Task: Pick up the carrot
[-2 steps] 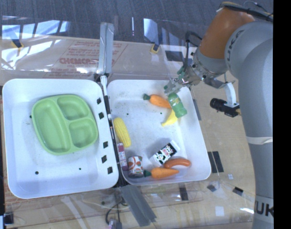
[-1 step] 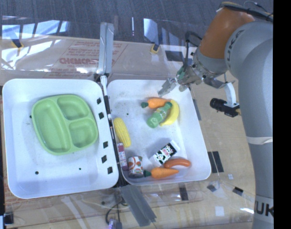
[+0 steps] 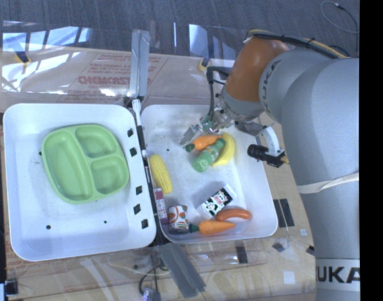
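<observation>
- The silver two-finger gripper (image 3: 207,125) hangs low in the right white bin (image 3: 257,227); whether it grips anything, I cannot tell.
- A small orange plastic carrot (image 3: 205,142) lies just at its six o'clock, long axis running eight to two.

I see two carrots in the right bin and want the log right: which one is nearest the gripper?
The upper carrot, lying beside the green bottle and banana, right under the gripper. The other carrot lies at the bin's near edge.
</observation>
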Robot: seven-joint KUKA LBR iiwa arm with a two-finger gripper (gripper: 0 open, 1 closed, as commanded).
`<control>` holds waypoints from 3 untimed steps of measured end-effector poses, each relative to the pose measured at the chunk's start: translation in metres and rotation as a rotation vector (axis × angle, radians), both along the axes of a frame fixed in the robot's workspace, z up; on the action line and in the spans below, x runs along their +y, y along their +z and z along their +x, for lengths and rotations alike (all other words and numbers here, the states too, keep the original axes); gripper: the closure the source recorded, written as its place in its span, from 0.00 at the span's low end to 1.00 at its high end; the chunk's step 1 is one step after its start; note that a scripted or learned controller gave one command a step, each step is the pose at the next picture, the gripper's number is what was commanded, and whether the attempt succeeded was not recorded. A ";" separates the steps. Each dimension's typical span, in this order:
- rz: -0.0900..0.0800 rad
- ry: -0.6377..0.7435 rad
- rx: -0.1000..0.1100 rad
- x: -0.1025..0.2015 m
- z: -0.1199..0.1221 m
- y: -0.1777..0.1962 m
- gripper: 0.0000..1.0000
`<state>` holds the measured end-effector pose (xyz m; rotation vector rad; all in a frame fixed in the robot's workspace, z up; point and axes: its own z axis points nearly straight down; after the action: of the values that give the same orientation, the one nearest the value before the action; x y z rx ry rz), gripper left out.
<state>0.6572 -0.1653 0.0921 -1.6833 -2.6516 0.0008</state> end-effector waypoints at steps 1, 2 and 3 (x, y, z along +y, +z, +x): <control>0.000 0.004 -0.002 0.001 0.001 0.012 1.00; 0.001 0.009 0.001 -0.024 -0.137 -0.001 1.00; 0.002 -0.043 0.002 -0.017 -0.161 -0.001 1.00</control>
<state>0.4959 -0.1822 0.0910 -1.7383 -2.6130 0.0003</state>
